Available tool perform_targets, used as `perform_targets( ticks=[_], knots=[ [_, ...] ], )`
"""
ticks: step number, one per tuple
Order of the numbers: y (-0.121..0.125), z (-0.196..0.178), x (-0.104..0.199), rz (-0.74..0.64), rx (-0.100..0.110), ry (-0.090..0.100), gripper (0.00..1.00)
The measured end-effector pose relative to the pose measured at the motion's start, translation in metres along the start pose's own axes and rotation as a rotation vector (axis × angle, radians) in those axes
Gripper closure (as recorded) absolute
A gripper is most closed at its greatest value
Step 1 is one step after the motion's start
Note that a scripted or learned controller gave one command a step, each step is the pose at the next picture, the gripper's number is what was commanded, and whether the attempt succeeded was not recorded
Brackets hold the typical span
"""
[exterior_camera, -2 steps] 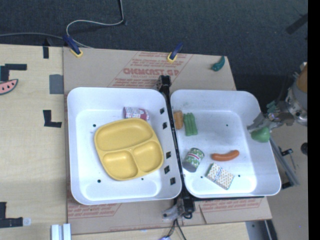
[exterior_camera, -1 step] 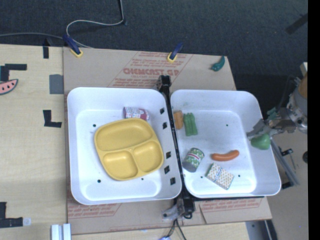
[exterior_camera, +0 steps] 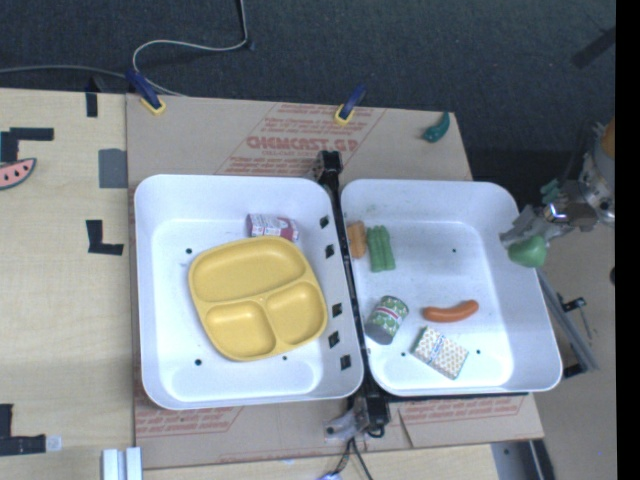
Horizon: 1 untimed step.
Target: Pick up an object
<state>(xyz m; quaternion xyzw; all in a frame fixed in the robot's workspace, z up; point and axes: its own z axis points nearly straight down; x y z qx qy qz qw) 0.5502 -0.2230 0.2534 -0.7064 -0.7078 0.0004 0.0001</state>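
Taking the right bin (exterior_camera: 500, 203) as the landmark, the things inside it run from the near edge back. Nearest lies a small patterned packet (exterior_camera: 441, 352), tilted, close to the bin's near wall. Just behind it, toward the divider, a small tin can (exterior_camera: 386, 319) lies on its side, and beside that, toward the bin's middle, an orange sausage (exterior_camera: 451, 312). Farther back, near the divider, a green ribbed piece (exterior_camera: 381, 248) lies touching a small orange piece (exterior_camera: 356, 240).

Over the right bin's outer rim, at its far right corner, the gripper (exterior_camera: 535, 230) hangs with a round green object (exterior_camera: 527, 251) at its fingertips; it appears to be closed on that object, held above the rim and well apart from the other things.

Beyond the divider, the left bin (exterior_camera: 160, 268) holds a yellow sectioned tray (exterior_camera: 258, 296) with a small red-and-white can (exterior_camera: 272, 227) just behind it.
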Motion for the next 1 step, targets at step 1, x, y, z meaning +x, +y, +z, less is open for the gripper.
perform_targets(
  ticks=[1],
  knots=[
    [-0.0503, -0.0130, 0.0062, 0.001, 0.000, 0.000, 1.00]
  ],
)
